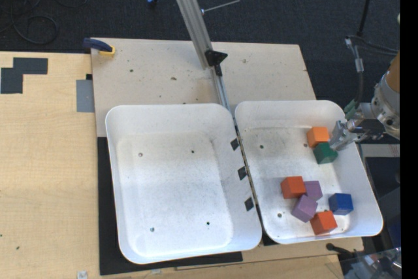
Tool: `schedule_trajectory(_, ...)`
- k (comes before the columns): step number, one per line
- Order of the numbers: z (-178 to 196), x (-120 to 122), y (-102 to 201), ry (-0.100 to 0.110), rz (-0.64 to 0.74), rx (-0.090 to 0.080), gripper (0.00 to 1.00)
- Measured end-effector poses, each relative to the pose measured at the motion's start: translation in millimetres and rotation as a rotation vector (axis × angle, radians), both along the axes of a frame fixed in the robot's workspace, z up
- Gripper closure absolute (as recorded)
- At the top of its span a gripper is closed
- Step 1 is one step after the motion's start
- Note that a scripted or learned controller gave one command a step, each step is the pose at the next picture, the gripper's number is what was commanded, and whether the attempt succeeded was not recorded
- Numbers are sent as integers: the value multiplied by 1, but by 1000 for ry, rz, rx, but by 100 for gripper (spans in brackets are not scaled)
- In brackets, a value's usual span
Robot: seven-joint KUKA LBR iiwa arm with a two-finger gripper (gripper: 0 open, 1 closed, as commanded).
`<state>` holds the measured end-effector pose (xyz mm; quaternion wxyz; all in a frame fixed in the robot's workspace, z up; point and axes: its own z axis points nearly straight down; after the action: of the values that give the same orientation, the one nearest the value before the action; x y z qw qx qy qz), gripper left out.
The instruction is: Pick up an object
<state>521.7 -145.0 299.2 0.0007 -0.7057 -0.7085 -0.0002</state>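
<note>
In the right bin (281, 115) lie several small blocks. An orange block (318, 136) and a green block (324, 154) sit near its right wall. My gripper (339, 138) reaches in over that wall, just right of the orange block and right above the green one, touching or nearly touching it. Toward the front lie a red block (293, 187), two purple blocks (313, 190) (304, 208), a blue block (340, 203) and an orange-red block (323, 222).
The left bin (130, 140) stands beside the right one, with black clips (240, 172) along their shared edge. A slanted metal pole (196, 23) rises behind the bins. The wooden bench extends to the left.
</note>
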Motion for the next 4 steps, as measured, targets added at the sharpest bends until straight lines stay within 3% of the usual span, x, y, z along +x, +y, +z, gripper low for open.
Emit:
schedule_trajectory(1, -10, 9, 42, 3, -1, 1, 100)
schedule_trajectory(3, -36, 59, 136, 1, 0, 0, 100)
schedule_trajectory(4, -38, 70, 183, 2, -1, 0, 100)
